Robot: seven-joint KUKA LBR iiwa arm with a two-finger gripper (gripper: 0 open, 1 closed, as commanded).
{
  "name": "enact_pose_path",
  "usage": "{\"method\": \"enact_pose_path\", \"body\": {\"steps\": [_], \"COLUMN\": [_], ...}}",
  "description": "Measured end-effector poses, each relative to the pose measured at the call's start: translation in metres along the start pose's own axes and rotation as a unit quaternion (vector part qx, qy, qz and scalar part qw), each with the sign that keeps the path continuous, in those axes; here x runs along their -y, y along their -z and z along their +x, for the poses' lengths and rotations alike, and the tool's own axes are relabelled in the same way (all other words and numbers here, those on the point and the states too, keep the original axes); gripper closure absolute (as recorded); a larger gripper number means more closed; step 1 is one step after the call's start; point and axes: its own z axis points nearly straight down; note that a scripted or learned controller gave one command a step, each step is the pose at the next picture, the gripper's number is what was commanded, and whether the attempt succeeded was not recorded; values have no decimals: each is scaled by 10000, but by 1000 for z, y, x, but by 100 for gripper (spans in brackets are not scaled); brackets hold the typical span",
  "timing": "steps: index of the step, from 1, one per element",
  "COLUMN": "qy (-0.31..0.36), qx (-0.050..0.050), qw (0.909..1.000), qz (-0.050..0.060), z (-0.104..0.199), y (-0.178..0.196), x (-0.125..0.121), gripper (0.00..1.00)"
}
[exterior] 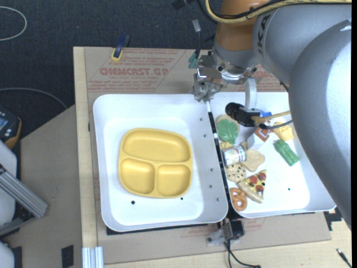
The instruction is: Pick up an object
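Camera view. Clock directions read on the picture, 12 at the far side of the bench.

- Arm enters from 3 o'clock; its orange band sits at 12 to 1 o'clock.
- Gripper is over the far rim where the two bins meet, at 12 o'clock from the divide. Spread or closed: cannot tell from this angle.
- Left bin: a yellow divided tray lies flat near its middle, one long compartment toward 12 and two smaller ones toward 6.
- Right bin: the toy food to be picked is crowded along its 9 o'clock wall, 5 to 6 o'clock from the gripper and apart from it.
  - green round piece, farthest toward 12
  - small labelled can on its side, just at 6 from the green piece
  - tan cookie at 3 from the can
  - speckled cracker below the can
  - pizza slice and pretzel nearest the 6 o'clock rim, touching or nearly so
  - green oblong piece alone toward 3
  - yellow block and small orange-brown piece at 12 from it
- Under the bins: cardboard sheet with red print. A blue and yellow clip sits on its 11 o'clock edge.
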Motion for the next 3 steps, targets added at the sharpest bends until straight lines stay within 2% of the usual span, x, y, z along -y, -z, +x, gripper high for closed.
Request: {"method": "enact_pose_path", "body": {"steps": [1, 2, 3], "qy": [-14, -5, -5], "qx": [-1, -3, -1], "qw": [10000, 10000, 10000], "qz": [2, -30, 3], "z": [-2, -3, -1], "y": [-1, 18, -2], "x": [11, 7, 11], "gripper": [100, 100, 100]}}
